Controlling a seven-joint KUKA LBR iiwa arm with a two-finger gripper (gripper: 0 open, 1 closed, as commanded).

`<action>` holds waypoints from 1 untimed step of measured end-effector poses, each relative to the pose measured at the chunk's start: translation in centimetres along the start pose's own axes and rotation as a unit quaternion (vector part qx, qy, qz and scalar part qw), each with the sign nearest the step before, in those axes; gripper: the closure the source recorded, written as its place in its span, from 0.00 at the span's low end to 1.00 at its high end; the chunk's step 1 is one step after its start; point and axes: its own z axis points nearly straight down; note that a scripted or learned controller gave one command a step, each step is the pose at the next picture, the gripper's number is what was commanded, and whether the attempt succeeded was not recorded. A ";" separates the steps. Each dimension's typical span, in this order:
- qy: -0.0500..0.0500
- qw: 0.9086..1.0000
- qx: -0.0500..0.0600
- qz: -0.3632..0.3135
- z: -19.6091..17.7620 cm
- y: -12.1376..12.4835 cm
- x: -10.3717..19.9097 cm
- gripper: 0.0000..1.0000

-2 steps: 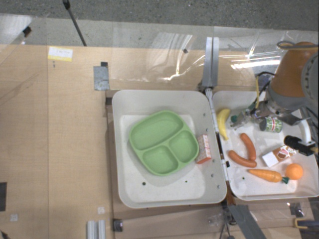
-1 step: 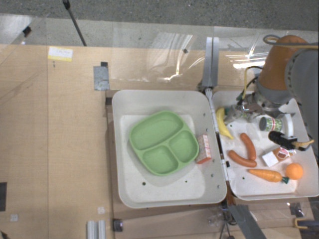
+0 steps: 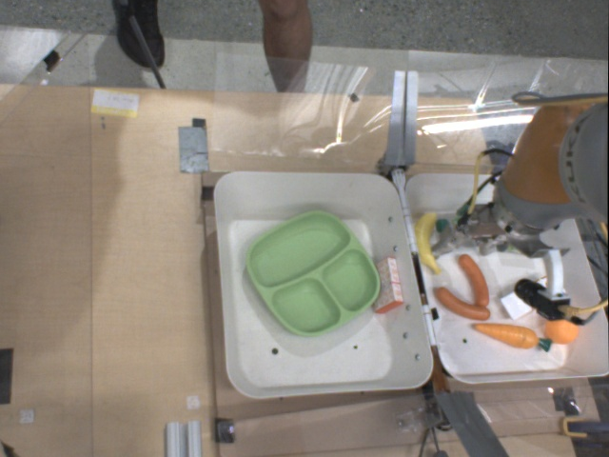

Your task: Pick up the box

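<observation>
The box (image 3: pixel 390 284) is small, white with red print, and lies in the left bin (image 3: pixel 314 374) against the right rim of a green divided plate (image 3: pixel 311 272), close to the bin's right wall. My gripper (image 3: pixel 473 228) hangs over the right bin (image 3: pixel 495 369), between a banana (image 3: pixel 426 242) and a sausage (image 3: pixel 474 277). It is well to the right of the box, with the wall between the bins in between. I see nothing held in it.
The right bin also holds a second sausage (image 3: pixel 461 304), a carrot (image 3: pixel 509 334) and a small orange fruit (image 3: pixel 562 331). A metal divider post (image 3: pixel 403 122) stands behind the bins. A person's legs (image 3: pixel 283 17) are beyond the bench.
</observation>
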 end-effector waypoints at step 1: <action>0.001 0.997 0.019 -0.072 0.5 4.5 -0.3 0.00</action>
